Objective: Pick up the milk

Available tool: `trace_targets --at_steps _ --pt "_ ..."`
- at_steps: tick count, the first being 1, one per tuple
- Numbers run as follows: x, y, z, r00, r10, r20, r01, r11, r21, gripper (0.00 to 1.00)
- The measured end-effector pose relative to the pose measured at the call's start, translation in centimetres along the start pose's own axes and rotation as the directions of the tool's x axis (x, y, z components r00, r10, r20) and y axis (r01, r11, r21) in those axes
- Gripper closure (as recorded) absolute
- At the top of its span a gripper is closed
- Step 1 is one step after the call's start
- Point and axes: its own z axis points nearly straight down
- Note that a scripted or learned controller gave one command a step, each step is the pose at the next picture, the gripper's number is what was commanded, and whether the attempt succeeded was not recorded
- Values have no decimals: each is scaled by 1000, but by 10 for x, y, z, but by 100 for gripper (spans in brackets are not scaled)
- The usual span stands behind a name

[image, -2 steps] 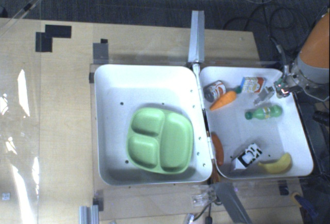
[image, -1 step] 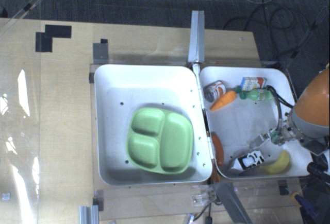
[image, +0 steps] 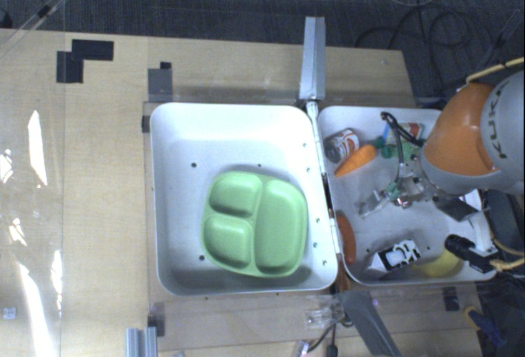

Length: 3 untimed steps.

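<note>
While over right bin (image: 361, 220) centre, claw (image: 399, 193) low among clutter; finger state unclear, can't tell. Milk carton (image: 399, 255) lying near bin's front edge, beside yellow fruit (image: 440, 265). Carrot (image: 355, 160) and can (image: 340, 142) at back left. Green divided plate (image: 256, 222) in left bin (image: 176, 183).

cam: single, fixed overhead | slanted down | covers both bins (image: 164, 183)

Left bin (image: 164, 183): 1 green sectioned plate (image: 255, 223). Right bin (image: 361, 116): carrot (image: 356, 160), can (image: 341, 143), gripper (image: 397, 193) above centre.
</note>
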Motion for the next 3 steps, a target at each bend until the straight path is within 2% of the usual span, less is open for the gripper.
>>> trace_targets --at_steps 1,2,3 --pt "1 -40 -9 991 134 -1 -134 991 10 0" --pt "32 -10 -3 996 -93 9 93 996 0 0" --pt "34 -7 -13 995 -95 5 95 995 -6 100"
